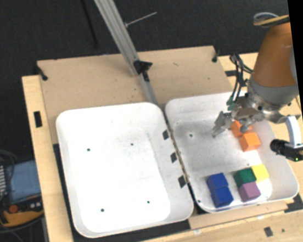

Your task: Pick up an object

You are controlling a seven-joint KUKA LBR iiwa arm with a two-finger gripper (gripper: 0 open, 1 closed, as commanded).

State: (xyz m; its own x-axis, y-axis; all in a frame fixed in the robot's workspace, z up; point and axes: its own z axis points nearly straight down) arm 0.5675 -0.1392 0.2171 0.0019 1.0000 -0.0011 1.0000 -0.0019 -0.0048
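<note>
Over the right bin (195, 114), the grey arm with its orange band (275, 57) reaches in from the right, and the gripper (228, 123) hangs above the bin's upper middle area. One metal finger (219, 123) juts out to the left and downward; the other is hard to separate from the wrist hardware, so whether the fingers are spread or closed cannot be told from this angle. Nothing is visibly held between them.

Just right of the gripper and slightly below it lies an orange block (249, 140), with a second patch of orange (235, 129) tucked against the gripper's underside; whether that patch is part of the same block or a separate piece is unclear. The orange block sits beside the fingers, not between them.

Along the bin's lower edge rest a blue block (220, 189), a green block (244, 177), a yellow block (260, 172) and a purple block (250, 190), grouped close together and well apart from the gripper.

The left bin (119, 166) sits alongside. No brand, label or writing is legible anywhere.
</note>
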